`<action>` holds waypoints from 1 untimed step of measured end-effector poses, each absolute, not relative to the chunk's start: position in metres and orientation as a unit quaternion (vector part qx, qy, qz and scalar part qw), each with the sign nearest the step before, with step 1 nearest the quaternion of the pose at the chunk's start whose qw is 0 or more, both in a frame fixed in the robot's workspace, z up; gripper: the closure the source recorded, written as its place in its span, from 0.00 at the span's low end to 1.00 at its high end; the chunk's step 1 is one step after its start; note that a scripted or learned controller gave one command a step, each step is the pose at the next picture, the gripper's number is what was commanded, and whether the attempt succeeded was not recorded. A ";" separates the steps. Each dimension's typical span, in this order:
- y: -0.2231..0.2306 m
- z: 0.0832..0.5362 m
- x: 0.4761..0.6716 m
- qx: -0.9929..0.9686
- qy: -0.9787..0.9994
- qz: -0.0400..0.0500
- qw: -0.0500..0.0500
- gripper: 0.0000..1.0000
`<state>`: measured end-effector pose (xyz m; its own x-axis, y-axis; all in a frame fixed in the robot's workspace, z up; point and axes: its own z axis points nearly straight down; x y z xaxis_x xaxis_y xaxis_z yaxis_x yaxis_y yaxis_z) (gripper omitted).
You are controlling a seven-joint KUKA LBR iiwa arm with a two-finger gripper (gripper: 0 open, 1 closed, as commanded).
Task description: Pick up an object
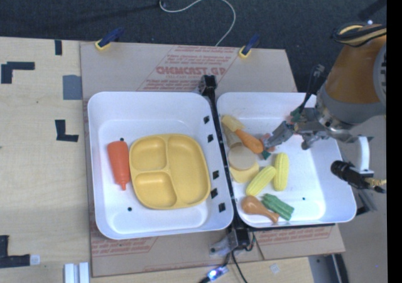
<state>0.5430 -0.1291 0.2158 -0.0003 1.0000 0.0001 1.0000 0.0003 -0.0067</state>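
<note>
Toy chicken drumstick (pixel 259 208) sits frontmost; gripper (pixel 271 142) (fingers' state: can't tell) is by the carrot (pixel 249 142) — descend centred, w/o nudging neighbours.

Arm bent low, gripper (pixel 271 142) seemingly angled leftward

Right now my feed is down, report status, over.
Pincer low in right bin, at carrot. Grip unconfirmed. Corn cobs and cup crowd close.

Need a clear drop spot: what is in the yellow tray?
The yellow tray shows three bare compartments with nothing in them. The orange carrot lies beside it in the left bin. The bin floor beneath is covered.
</note>
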 end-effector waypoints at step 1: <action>-0.128 0.172 0.542 -0.707 -0.708 0.002 0.002 0.00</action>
